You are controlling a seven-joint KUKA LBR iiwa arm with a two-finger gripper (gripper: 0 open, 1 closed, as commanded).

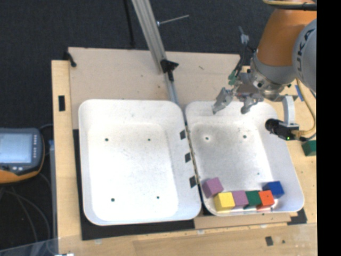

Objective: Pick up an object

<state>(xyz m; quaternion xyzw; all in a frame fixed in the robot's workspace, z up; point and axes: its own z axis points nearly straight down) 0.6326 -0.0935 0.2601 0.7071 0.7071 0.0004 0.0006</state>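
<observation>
Several small blocks lie along the near edge of the right bin (277,159): a purple block (212,186), a yellow block (224,200), another purple block (240,198), a green block (253,198), an orange block (266,198) and a blue block (274,188). My gripper (233,104) hangs over the far edge of the right bin, well away from the blocks. Its two fingers stand apart with nothing between them.
The left bin (90,143) sits beside the right one, with small black clips along the shared wall. A slanted metal rail (152,36) rises from behind the bins. A grey device (18,151) rests off the bench at the left.
</observation>
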